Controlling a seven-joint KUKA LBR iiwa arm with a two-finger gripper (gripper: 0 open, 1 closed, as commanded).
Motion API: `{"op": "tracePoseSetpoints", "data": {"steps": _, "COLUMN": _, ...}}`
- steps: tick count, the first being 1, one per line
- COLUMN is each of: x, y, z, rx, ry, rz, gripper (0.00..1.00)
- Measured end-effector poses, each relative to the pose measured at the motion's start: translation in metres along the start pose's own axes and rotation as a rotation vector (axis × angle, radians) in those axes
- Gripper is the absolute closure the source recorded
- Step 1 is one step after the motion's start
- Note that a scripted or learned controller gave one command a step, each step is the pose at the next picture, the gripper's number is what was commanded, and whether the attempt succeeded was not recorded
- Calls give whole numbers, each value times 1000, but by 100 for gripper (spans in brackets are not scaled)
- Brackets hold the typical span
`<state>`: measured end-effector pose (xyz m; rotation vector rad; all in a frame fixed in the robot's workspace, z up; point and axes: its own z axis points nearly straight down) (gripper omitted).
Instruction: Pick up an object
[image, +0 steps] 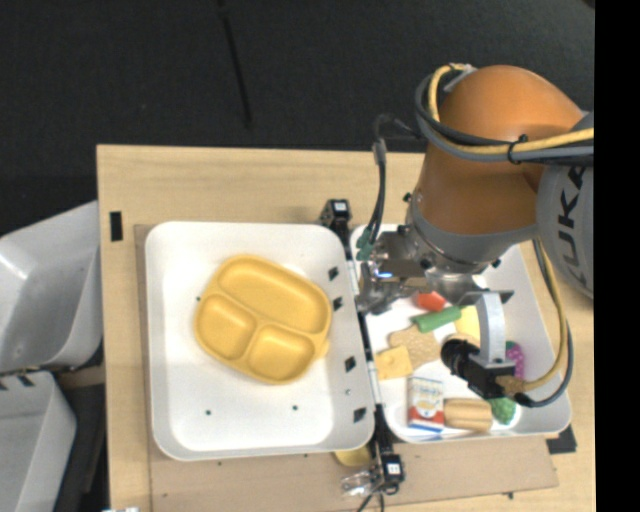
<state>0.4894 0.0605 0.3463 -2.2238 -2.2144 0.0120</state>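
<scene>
Though near fingers (385, 275), toys (440, 320) apart.

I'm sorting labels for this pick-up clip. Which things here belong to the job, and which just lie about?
Belongs to the job:
gripper, low over the right bin
green piece
cracker
small carton
wooden cylinder

Lying about:
yellow divided plate
left bin

Right bin (545, 425) perhaps half-hidden by arm (480, 170)
</scene>
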Motion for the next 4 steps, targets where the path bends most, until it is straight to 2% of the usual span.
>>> {"op": "tracePoseSetpoints", "data": {"steps": 1, "x": -19, "y": 26, "z": -29, "rx": -11, "ry": 2, "rz": -3, "gripper": 100}}
{"op": "tracePoseSetpoints", "data": {"steps": 2, "x": 22, "y": 31, "z": -76, "rx": -13, "ry": 4, "rz": -11, "gripper": 100}}
{"op": "tracePoseSetpoints", "data": {"steps": 3, "x": -43, "y": 48, "z": -52, "rx": -7, "ry": 0, "rz": 1, "gripper": 100}}
{"op": "tracePoseSetpoints", "data": {"steps": 4, "x": -1, "y": -2, "z": -53, "rx": -7, "ry": 4, "rz": -9, "gripper": 100}}
